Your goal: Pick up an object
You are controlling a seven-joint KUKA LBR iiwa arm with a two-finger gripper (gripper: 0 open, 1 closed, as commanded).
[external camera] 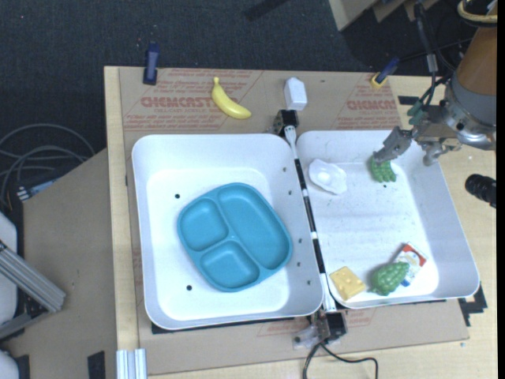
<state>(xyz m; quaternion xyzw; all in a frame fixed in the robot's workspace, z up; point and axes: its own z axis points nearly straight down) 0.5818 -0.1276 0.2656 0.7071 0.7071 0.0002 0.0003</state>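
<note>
My gripper (412,150) hangs over the far right part of the right bin (450,212), and it is open with nothing between the fingers. Its left finger (392,144) stands just above a small green object (383,170) lying near the bin's far wall. A white lumpy object (327,176) rests at the bin's far left. Near the front edge lie a yellow cheese wedge (346,281), a green leafy toy (389,277) and a small red and white item (412,257).
The left bin (158,172) holds a blue divided plate (232,234). A yellow banana (229,102) and a white block (296,93) lie on the cardboard behind the bins. A divider rail (306,212) runs between the bins.
</note>
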